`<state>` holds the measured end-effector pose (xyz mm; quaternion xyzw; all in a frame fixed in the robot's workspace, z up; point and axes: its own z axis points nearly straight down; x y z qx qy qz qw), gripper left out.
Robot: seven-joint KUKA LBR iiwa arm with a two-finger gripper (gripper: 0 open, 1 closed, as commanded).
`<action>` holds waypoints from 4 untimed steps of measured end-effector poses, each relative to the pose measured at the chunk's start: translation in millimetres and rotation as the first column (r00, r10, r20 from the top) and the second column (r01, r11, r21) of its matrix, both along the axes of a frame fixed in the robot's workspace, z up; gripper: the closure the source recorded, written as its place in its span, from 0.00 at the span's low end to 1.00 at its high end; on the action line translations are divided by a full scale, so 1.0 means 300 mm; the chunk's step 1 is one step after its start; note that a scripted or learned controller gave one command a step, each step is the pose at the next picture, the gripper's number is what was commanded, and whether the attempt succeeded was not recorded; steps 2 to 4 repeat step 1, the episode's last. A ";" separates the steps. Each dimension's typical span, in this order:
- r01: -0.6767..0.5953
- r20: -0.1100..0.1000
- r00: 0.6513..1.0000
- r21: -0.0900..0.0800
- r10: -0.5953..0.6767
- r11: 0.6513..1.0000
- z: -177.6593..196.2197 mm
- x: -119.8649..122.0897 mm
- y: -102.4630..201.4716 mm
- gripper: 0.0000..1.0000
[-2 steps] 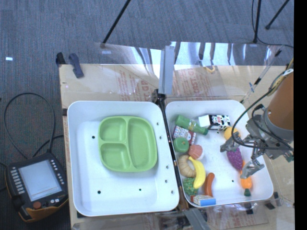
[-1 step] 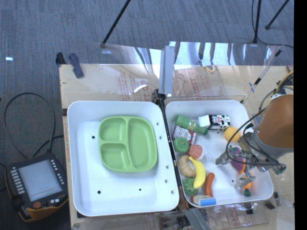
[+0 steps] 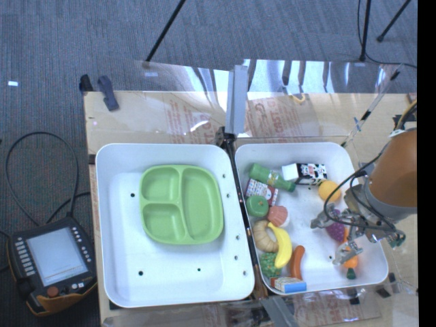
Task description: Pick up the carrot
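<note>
The carrot, small and orange with a green tip, lies near the front right corner of the right bin. My gripper hangs directly over it, under the orange wrist band at the right edge. Its two dark fingers stand open, one on each side of the carrot. The carrot still looks to be resting on the bin floor. The wrist hides part of the bin's right wall.
Purple grapes and a yellow fruit lie just left of the gripper. A banana, a red sausage, a green bottle and other toy food fill the right bin's left half. A green divided plate sits in the left bin.
</note>
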<state>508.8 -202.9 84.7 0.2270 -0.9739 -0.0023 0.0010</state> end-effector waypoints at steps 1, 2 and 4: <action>0.159 0.003 0.987 -0.001 -0.159 0.987 0.008 0.021 -0.030 0.00; 0.159 0.003 0.987 -0.001 -0.159 0.987 0.008 0.021 -0.030 0.00; 0.159 0.003 0.987 -0.001 -0.159 0.987 0.008 0.021 -0.030 0.00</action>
